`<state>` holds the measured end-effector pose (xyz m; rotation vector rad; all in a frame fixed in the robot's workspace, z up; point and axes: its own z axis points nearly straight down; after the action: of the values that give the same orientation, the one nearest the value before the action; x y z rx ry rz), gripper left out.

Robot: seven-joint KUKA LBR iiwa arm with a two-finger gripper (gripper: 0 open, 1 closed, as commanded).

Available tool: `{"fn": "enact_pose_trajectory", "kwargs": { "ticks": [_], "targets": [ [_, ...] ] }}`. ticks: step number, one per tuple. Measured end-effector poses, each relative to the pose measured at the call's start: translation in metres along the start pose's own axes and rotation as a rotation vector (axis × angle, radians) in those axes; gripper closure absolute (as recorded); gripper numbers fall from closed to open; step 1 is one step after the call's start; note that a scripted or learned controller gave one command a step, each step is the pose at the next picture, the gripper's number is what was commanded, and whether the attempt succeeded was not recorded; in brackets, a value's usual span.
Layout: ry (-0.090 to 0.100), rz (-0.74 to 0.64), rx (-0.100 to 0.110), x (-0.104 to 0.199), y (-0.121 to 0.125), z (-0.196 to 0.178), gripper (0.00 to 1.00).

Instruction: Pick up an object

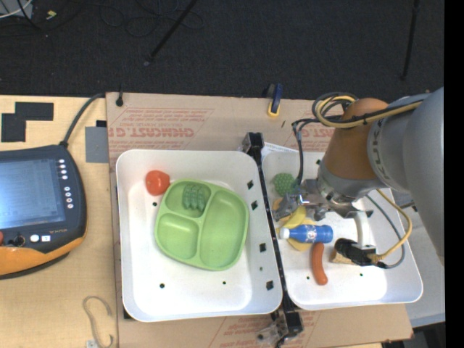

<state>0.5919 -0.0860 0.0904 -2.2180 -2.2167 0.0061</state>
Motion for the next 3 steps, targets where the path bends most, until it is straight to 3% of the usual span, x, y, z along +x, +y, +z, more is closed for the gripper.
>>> {"fn": "enact_pose_trajectory", "kwargs": {
  "ticks": [1, 3],
  "targets": [
    [0.0, 0.006, 0.0, -0.002, 0.0, -0.012, 1.0],
    [-0.001, 0.003, -0.008, -0.001, -0.007, -0.099, 1.0]
  ]
}}
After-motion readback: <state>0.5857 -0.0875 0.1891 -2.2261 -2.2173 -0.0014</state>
